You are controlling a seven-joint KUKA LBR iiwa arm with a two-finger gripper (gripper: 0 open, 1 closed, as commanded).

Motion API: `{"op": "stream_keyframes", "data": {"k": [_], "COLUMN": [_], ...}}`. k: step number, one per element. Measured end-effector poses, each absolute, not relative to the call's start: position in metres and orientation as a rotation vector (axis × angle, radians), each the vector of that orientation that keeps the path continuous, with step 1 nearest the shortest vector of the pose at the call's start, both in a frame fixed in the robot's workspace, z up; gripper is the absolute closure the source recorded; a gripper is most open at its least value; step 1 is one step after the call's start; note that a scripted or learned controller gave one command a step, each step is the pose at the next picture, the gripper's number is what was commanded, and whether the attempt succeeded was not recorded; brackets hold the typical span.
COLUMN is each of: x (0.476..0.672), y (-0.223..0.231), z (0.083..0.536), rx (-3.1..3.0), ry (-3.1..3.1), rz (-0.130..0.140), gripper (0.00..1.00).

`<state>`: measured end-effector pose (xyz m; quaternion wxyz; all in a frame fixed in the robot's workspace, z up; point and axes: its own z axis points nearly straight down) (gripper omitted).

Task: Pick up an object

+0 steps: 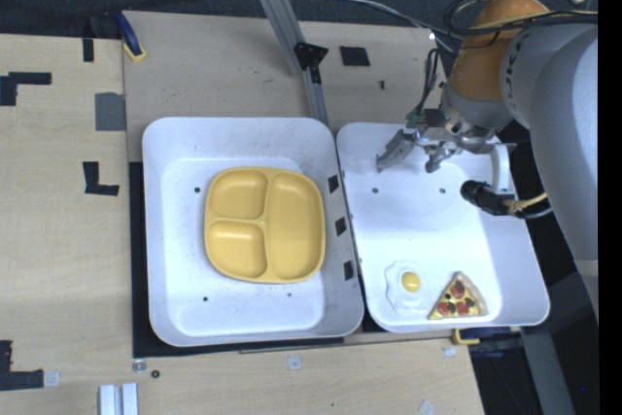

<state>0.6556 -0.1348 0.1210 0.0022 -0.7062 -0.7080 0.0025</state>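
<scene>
A fried egg toy (403, 284) and a pizza slice toy (458, 297) lie side by side at the near edge of the right bin (437, 209). My gripper (412, 154) hovers over the far end of that bin, well apart from both toys. Its two fingers are spread and nothing is between them.
A yellow divided plate (264, 224) fills the middle of the left bin (175, 209). A grey metal pole (282, 15) slants up from between the bins at the back. A black cable connector (483, 196) hangs beside the wrist over the right bin.
</scene>
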Motion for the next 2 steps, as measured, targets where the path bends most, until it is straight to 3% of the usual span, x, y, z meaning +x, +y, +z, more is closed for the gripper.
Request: {"op": "stream_keyframes", "data": {"k": [1,2], "x": [0.656,0.658], "y": [-0.134,-0.134], "z": [0.083,0.098], "rx": [-2.219,-2.222], "ry": [-2.226,-2.231], "rz": [0.003,-0.001], "gripper": [0.00,1.00]}}
